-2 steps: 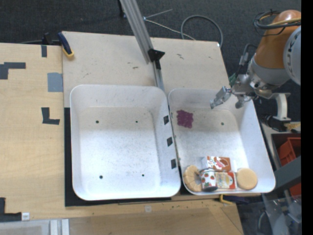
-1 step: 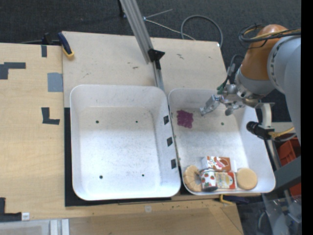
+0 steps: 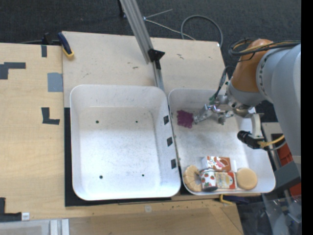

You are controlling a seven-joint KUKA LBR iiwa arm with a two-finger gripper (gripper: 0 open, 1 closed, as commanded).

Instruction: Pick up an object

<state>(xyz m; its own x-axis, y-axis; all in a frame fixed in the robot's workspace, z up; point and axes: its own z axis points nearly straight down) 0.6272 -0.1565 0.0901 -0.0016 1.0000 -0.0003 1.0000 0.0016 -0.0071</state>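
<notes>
I'm reaching in from the right w/ my gripper sitting low over the right bin, in its upper-left part. The gripper tip is pointing left and is just beside a small purple object, maybe touching its right edge, can't say for sure. The purple object is lying on the bin floor near the left wall, and it isn't showing between my fingers, so I'm not calling it held. Whether the gripper is spread or closed I can't tell; too small and blurred at that angle. My grey arm w/ the orange band is crossing the bin's upper-right corner. At the near edge of the same bin, well apart from the gripper, a cluster of things is lying close together: a red-and-white packet, a red-and-white can-like item just below it, a tan round thing at the left end and a tan disc at the right end. The left bin is sitting right next to it, walls touching, w/ a few dark specks on its floor. Both bins are resting on the counter, and a metal pole is slanting down from the top toward the gap btwn the bins.
</notes>
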